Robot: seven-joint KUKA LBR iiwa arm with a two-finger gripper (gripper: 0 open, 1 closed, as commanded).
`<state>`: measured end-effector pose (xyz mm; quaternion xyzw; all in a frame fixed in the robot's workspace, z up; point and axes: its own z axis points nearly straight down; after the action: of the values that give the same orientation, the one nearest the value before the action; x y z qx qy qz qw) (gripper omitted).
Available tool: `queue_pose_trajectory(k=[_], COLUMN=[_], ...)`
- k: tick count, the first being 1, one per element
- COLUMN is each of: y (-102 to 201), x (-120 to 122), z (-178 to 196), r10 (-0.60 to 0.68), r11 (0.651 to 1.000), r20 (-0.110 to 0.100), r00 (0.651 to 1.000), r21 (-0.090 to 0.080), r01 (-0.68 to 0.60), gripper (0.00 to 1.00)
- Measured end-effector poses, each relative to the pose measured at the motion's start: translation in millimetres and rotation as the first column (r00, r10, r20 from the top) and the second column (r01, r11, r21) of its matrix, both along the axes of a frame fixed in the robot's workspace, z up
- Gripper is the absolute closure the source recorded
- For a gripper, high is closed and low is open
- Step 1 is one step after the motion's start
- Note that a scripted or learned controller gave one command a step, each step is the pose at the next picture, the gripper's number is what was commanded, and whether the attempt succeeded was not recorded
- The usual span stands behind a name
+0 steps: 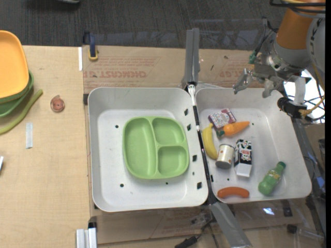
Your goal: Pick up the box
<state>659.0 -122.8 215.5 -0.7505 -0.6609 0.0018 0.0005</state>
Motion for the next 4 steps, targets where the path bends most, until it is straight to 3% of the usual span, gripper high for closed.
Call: queue_pose_trajectory(k=[1, 2, 3, 4], y=[27, 26, 26, 24], x=[0, 0, 0, -68], z=[-126, -118, -118, -126], r10=[0.049, 0.05, 0.05, -0.014], r11=[0.999, 0.999, 0.999, 1.0], r20=[0.001, 0.0, 0.0, -0.001], r00=[0.999, 0.999, 0.999, 1.0], r21=[0.001, 0.0, 0.0, 0.002], r01=[-0.049, -0.05, -0.05, 0.014], gripper=[0.0, 1.0, 0.0, 0.0])
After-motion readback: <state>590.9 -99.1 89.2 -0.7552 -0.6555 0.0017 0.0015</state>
